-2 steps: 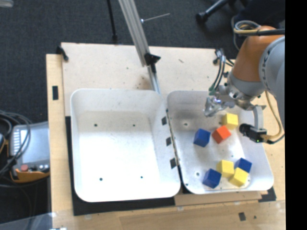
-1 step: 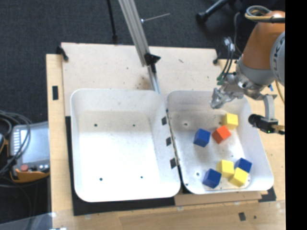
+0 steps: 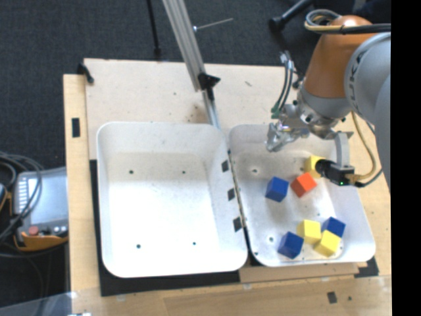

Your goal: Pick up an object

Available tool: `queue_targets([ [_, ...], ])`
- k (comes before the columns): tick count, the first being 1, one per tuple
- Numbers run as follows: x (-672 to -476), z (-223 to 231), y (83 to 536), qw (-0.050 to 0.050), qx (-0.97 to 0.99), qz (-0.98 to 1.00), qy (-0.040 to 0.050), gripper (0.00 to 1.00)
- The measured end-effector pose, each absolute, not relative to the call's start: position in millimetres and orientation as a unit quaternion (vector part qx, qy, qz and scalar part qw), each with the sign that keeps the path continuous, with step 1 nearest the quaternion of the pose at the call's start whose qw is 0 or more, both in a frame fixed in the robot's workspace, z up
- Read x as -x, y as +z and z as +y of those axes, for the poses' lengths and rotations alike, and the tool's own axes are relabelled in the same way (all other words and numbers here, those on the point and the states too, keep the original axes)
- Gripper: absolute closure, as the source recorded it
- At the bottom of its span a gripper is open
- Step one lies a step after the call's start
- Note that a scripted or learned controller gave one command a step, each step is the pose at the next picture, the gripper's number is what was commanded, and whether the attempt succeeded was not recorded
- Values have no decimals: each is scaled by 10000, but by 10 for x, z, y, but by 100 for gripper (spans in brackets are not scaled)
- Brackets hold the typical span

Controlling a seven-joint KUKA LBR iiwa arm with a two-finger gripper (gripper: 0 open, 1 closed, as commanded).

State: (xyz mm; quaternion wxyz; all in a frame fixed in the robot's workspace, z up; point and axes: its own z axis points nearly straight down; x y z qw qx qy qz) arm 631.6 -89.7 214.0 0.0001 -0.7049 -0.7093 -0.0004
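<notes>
My gripper (image 3: 277,141) hangs over the far part of the right bin (image 3: 258,151), its metal fingers pointing down with nothing seen between them. Below it lie a blue cube (image 3: 277,189) and an orange cube (image 3: 303,184) side by side. A yellow cube (image 3: 313,164) sits partly behind the arm's cable fitting. Near the front edge are another blue cube (image 3: 290,244), a yellow cube (image 3: 310,230), a small blue cube (image 3: 334,226) and a yellow cube (image 3: 328,243).
The left bin (image 3: 125,140) lies beside the right one. A slanted aluminium rail (image 3: 187,41) rises from the bench behind the bins. A black cable with a connector (image 3: 332,170) hangs from the wrist over the right bin.
</notes>
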Motion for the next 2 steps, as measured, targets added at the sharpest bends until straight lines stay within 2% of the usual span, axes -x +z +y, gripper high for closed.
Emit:
queue_targets([
  [2,-6167,87,2300,5,7042,-7100,-11,100],
])
